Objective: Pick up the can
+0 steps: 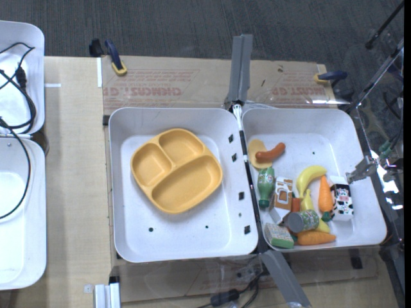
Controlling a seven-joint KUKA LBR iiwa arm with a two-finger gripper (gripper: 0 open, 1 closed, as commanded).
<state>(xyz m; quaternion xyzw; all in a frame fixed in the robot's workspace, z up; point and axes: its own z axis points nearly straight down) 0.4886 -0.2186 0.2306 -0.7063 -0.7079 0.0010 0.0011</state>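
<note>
Though pretty faint and washed out at the right edge, looks like the end effector (363, 171) up over the right wall of the right bin (302, 113), well apart from the toys. Can't tell whether released or clenched, too blurry there. Nothing visibly gripped.

Spotted the can (299, 222) in the front part of the right bin, tipped on its side with the grey end facing up toward the camera and a greenish label behind. Buried in the pile, basically: touching an orange carrot (314, 238) lying flat just in front, and right next to a green-and-tan sandwich block (279, 236) on its left. Just behind, a little orange-and-white box (283, 194), with a green bottle (265, 183) beside that, close to the divider between bins.

Further right, a banana (310, 177), a second carrot (326, 196) pointing toward the back, and a cow-print milk carton (341, 202) nearest the right wall. Toward the back left of that bin, a sausage (270, 151) resting partly on a yellow slice (256, 154).

Over in the left bin (115, 172), just a yellow divided plate (176, 170), sitting flat near the middle, turned at an angle. Both bins on cardboard on the wooden worktop (70, 140).
</note>
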